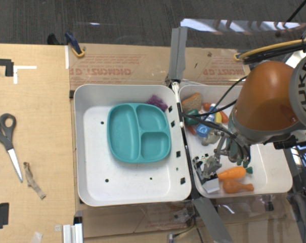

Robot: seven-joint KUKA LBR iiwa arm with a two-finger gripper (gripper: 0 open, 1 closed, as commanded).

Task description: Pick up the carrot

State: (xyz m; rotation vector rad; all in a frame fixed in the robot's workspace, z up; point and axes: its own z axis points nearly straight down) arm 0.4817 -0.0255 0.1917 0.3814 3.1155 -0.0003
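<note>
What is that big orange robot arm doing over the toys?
The arm is reaching into the right bin, which has toy food in it. Its gripper hangs low just beside the carrot, but the carrot lies on the bin floor, not picked up yet. The left bin has a teal divided plate in it, and scissors lie on the bench.

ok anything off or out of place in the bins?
Nothing spilled or damaged. The teal divided plate sits slightly askew in the left bin. The carrot lies in the right bin, just beside the gripper, not between its fingers.
</note>
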